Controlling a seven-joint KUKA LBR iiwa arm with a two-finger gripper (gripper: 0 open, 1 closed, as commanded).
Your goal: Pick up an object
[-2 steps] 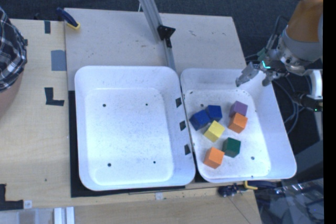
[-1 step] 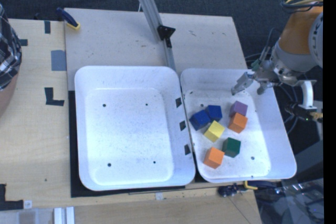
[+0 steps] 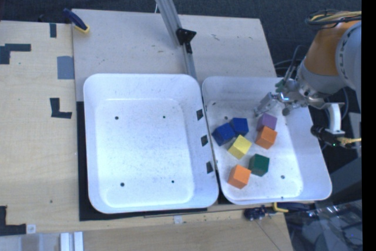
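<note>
Gripper [image 3: 271, 104] fingers hover above the right shallow white bin [image 3: 294, 185], close to a small purple cube [image 3: 268, 121]; whether they are spread or closed cannot be told, and nothing shows between them. Just below the purple cube, touching it, sits an orange cube [image 3: 266, 137]. Further left lie two blue blocks [image 3: 230, 129] and a yellow cube [image 3: 239, 146]. A dark green cube [image 3: 258, 164] and a second orange cube [image 3: 238, 176] rest nearer the front. Beside this bin stands the left white bin [image 3: 141, 144].
</note>
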